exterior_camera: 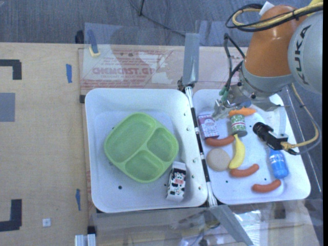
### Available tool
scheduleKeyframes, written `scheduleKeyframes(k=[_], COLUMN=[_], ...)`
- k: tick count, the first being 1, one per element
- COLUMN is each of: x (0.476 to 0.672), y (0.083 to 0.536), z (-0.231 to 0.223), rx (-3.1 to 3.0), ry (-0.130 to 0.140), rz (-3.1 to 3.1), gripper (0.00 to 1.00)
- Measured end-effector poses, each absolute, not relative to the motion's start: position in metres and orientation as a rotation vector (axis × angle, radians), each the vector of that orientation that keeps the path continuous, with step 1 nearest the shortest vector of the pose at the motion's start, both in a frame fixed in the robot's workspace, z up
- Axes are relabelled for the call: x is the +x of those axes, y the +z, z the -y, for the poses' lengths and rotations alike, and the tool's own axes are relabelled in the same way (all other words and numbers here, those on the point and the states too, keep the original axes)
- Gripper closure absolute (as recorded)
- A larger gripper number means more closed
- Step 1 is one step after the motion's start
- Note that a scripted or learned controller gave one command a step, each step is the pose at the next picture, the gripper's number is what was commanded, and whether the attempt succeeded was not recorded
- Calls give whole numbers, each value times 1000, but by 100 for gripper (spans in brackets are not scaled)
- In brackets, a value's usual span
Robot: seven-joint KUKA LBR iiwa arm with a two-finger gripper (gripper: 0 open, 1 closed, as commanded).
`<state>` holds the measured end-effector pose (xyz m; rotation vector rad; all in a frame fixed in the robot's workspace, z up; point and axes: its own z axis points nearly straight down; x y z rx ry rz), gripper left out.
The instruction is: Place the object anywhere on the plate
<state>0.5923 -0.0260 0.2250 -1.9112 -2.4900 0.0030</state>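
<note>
I see the green divided plate [142, 146] at the left bin's [97, 106] centre. The end effector [225, 105] hovers near the right bin's [300, 186] top edge; I cannot tell its grip. A banana [237, 151] lies mid-bin, just beside a cookie [218, 160].

My arm [294, 40] is a thick, rounded grey casting with black KUKA lettering printed along its side. Above my wrist sits a glossy orange band [269, 37], smooth and domed. Yellow and black cables [256, 15] loop over the top of that band, and a thinner black cable runs down beside it. Below the band comes a grey metal flange, then my gripper [225, 106], a small cluster of silver and dark parts with a spot of green.
</note>
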Motion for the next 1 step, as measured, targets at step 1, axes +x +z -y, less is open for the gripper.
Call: scheduleKeyframes(k=[1], x=[530], y=[224], z=[135], rx=[-1613], ry=[1], rz=[2693], gripper=[100])
